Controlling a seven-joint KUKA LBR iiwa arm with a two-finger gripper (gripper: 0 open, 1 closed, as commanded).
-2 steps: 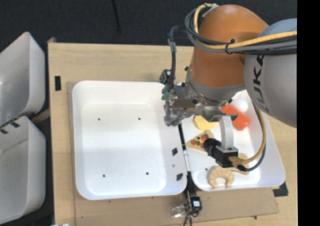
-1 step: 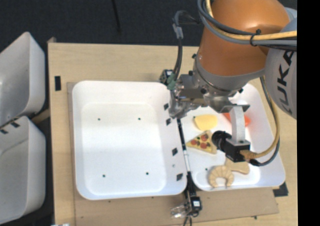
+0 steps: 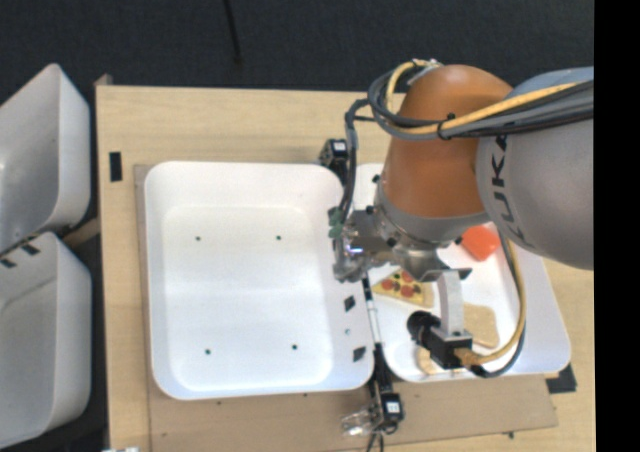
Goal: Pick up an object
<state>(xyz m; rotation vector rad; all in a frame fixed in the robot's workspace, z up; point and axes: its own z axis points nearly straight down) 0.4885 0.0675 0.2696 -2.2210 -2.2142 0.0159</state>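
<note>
Overhead view of the bench, pick attempt in the right bin. The claw hangs low over that bin's inner edge, largely masked by the wrist and the orange band of the arm; whether it is open or closed cannot be told, and nothing is seen in its hold.

Nearest the claw, just beside and partly under it, lies the pizza-slice toy, a flat yellowish wedge with red spots, resting on the bin floor; this is judged the likeliest target. A little further off, on the side away from the arm's base, lies a tan flat piece; an orange block sits near the wrist, partly hidden by it. Furthest from the claw, across the two adjoining rims, is the left bin.

Handling, as a judgement: the wedge appears light and thin, probably stiff plastic or foam, not fragile; lying flat, it offers little height to close on and may slide on the smooth white floor. The best hold is likely across its two long edges near the broad end, with the claw lowered almost to the floor.
</note>
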